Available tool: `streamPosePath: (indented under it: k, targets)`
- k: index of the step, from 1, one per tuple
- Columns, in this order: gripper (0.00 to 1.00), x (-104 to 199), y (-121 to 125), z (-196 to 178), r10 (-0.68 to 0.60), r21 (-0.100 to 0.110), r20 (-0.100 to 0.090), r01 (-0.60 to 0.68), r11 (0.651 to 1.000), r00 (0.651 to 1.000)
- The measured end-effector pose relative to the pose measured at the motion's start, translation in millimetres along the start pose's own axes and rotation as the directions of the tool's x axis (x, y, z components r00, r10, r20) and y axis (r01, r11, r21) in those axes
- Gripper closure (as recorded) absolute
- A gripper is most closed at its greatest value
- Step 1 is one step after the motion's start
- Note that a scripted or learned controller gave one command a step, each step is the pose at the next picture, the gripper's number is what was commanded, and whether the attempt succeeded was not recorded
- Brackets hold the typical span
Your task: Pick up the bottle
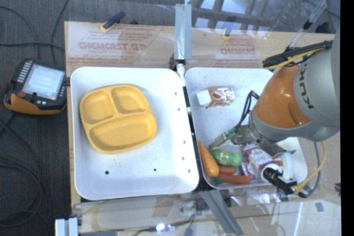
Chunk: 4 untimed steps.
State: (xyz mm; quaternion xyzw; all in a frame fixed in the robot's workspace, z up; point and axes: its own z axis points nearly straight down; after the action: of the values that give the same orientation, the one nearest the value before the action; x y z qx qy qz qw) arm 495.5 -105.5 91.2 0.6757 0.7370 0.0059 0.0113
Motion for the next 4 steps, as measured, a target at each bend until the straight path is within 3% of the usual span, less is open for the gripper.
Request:
streamPosePath:
  k: [1,2,3,4]
  targets:
    - [1.0,0.6,1.1,-7.5,0.0,0.002,-0.004,0.0,1.0,1.0]
    - [0.0,0.4,0.8,-7.3,0.0,0.003,-0.004,0.0,1.0,1.0]
    - [0.0,-28.9,-12.5,-10.0,0.272,0.024,-0.002,-0.272,0.962,0.962]
    - [0.0,-4.0,-8.4,0.6,0.15,0.01,0.008,-0.15,0.989,0.989]
